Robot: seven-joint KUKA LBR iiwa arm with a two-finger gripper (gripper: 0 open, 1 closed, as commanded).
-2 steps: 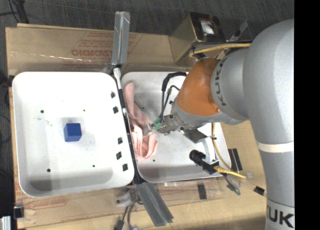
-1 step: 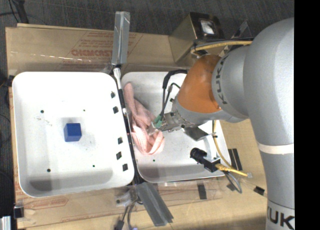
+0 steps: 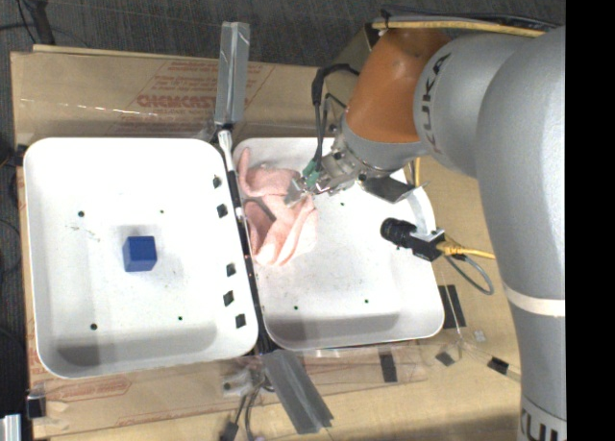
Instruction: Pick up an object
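A crumpled pink cloth (image 3: 272, 221) lies in the right bin (image 3: 365, 309), against its left wall. My gripper (image 3: 300, 193) is down at the cloth's upper right edge, its tip touching or buried in the folds. The grey arm with its orange band comes in from the upper right above it. A small blue cube (image 3: 140, 253) rests alone on the floor of the left bin (image 3: 58, 333), far from the gripper.
A black sensor with a yellow cable (image 3: 415, 238) hangs over the right bin's right side. The divider between the bins carries several black clips (image 3: 231, 269). A grey bar (image 3: 232, 74) rises behind the bins, over brown cardboard.
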